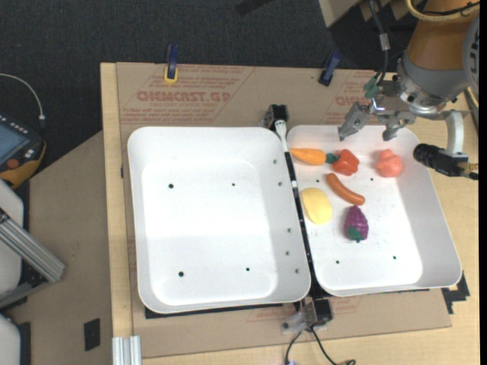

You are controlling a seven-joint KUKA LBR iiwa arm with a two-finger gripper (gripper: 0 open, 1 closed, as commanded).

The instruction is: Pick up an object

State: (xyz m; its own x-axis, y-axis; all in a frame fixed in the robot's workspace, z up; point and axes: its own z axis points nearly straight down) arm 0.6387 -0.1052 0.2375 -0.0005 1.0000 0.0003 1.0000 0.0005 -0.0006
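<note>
Gripper (370, 125) spread open, grasping nothing, poised over far rim of right bin (426, 272). Arm cropped at frame top. Below: carrot (308, 156), red pepper (346, 162), sausage (345, 188), lemon (316, 205).

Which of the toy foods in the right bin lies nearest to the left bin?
The orange carrot, at the right bin's upper left; the yellow lemon comes close second.

One fixed camera looks down at a slant from above the bench (228, 90), taking in both bins
</note>
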